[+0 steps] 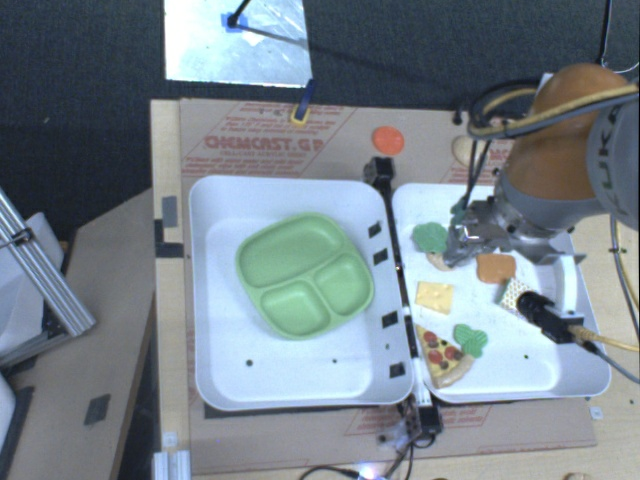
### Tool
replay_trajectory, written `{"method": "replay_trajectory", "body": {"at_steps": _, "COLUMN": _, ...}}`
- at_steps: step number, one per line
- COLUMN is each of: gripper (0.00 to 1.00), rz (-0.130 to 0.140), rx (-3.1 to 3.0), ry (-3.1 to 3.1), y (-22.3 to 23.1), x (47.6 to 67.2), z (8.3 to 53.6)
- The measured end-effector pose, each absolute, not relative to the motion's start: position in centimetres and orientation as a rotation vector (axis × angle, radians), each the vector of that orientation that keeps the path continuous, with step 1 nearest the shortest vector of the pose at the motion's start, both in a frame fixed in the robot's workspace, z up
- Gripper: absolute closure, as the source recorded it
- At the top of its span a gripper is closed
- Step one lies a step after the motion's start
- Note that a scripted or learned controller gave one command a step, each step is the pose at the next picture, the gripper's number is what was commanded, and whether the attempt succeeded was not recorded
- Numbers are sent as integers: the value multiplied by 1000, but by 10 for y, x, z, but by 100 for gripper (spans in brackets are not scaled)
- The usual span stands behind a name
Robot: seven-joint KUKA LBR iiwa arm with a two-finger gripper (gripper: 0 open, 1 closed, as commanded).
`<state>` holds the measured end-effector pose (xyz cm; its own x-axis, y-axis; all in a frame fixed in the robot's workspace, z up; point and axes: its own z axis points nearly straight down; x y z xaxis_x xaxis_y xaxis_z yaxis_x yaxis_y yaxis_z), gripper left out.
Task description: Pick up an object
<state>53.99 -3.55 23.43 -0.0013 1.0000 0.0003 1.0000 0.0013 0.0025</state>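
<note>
Dark carpet is surrounding a wooden bench (165, 268) that is carrying two white bins side by side on a brown cardboard sheet (265, 138). Red print on that sheet is reading roughly "CHEMCAST GP"; the rest is too small to read.

Filling most of the left bin (215, 368) is a green divided plate (304, 275). The arm (570, 138) is reaching over the far edge of the right bin (570, 373), and its gripper (462, 240) is hanging low near that bin's far left corner; whether its tips are apart or together is something I cannot tell.

Just beside it are lying a green leafy toy (431, 236) and, touching that toy's near side, a small tan piece (438, 261). These are looking like the likeliest targets. Both are probably light, stiff plastic, a bit slippery, best pinched across the narrow width. Nearby a brown toast piece (495, 268) is sitting, then a yellow cheese square (434, 296) toward the middle. Near the front edge are lying a pizza slice (446, 358) and a small broccoli (470, 340).
</note>
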Motion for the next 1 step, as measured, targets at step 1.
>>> {"method": "replay_trajectory", "body": {"at_steps": 1, "gripper": 100, "rz": 2, "rx": 2215, "ry": 2225, "y": -32, "x": 551, "z": 226}}
